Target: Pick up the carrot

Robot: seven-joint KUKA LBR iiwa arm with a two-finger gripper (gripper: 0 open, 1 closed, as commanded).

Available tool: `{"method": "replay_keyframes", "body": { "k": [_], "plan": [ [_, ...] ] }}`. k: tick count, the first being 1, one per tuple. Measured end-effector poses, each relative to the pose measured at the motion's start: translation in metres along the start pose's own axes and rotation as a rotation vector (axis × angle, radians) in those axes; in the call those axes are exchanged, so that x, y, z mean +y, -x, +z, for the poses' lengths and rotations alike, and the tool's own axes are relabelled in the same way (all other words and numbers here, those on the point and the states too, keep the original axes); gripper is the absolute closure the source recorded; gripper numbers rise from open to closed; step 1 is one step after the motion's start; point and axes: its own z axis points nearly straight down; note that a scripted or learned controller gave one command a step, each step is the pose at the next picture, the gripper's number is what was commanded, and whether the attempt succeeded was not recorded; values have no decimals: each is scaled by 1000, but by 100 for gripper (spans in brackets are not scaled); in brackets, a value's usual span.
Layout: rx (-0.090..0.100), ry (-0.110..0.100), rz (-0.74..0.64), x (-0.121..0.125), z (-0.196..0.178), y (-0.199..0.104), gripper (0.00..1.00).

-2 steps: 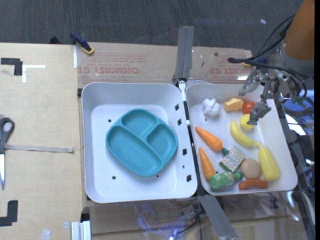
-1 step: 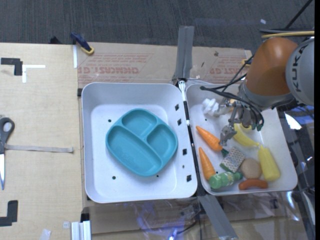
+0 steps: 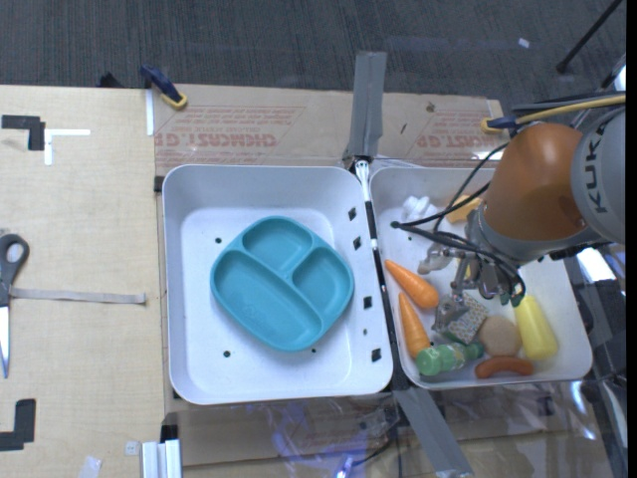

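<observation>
Cardboard covers the bench, and on it sit two shallow white bins side by side: the left bin [image 3: 179, 267] holds a blue divided plate [image 3: 283, 283], with scissors [image 3: 8, 287] lying well apart on the cardboard at far left. In the right bin [image 3: 567, 297], two carrots [image 3: 412, 283] lie near its left wall, one above the other, beside a green vegetable [image 3: 443, 358], a yellow piece [image 3: 535, 329] and a red sausage-shaped piece [image 3: 504, 367]. From the right, the grey and orange arm [image 3: 537, 192] hangs its gripper [image 3: 460, 302] just right of the carrots; whether it is wide or narrow cannot be told.

One overhead camera (slanted) overlooks both bins [image 3: 179, 267].
</observation>
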Motion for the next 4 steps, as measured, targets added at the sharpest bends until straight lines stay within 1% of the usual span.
{"method": "replay_keyframes", "body": {
  "k": [1, 2, 3, 4],
  "plan": [
    [-14, 0, 191, -4, -1, -44, 0],
    [0, -1, 376, -2, 3, 35, 0],
    [1, -1, 767, -4, 3, 39, 0],
    [1, -2, 1061, -6, 2, 63, 0]
  ]
}}
